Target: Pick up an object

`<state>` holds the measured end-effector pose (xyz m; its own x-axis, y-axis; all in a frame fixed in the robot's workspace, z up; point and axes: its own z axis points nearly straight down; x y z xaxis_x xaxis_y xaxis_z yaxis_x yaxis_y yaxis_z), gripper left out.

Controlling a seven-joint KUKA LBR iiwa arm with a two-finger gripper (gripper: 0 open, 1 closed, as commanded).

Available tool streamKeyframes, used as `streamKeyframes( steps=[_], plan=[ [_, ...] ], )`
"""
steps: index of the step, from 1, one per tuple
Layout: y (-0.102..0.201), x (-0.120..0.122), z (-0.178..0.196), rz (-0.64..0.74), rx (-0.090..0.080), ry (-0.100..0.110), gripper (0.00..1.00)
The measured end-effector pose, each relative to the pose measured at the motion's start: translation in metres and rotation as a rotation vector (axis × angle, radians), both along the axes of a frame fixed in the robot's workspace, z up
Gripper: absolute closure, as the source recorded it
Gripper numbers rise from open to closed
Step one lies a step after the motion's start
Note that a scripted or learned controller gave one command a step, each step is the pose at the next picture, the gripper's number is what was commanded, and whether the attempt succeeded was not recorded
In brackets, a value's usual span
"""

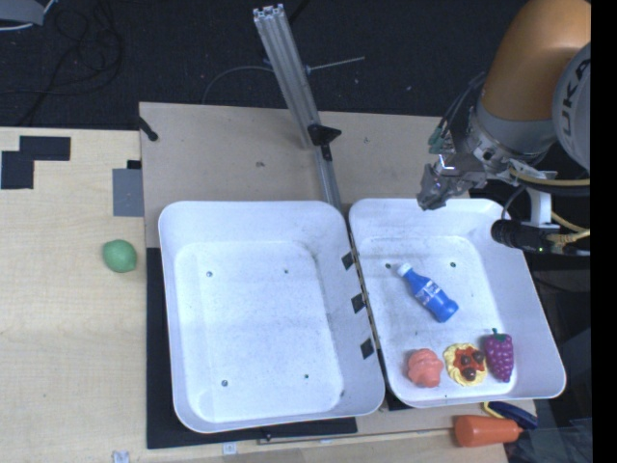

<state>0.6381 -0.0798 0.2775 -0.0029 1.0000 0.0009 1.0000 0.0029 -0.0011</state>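
The gripper (434,197) is seen above the right bin's (540,355) far edge; its finger state cannot be told. The blue bottle (428,293), lying diagonally, is found nearer the bin's middle.

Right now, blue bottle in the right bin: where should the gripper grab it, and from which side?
Grip the blue bottle across its wider body, likely from straight above. It lies flat, diagonal, white cap toward upper left, apart from the toys, so fingers should close across its long axis. The gripper sits above the bin's far edge.
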Motion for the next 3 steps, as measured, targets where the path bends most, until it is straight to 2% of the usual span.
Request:
streamKeyframes(
  steps=[1, 2, 3],
  plan=[
    [0.058, 0.002, -0.017, 0.001, 0.0, 0.001, 1.0],
    [0.107, 0.016, -0.019, 0.0, -0.001, -0.001, 1.0],
    [0.164, 0.016, -0.035, 0.0, 0.0, 0.001, 1.0]
  ],
)
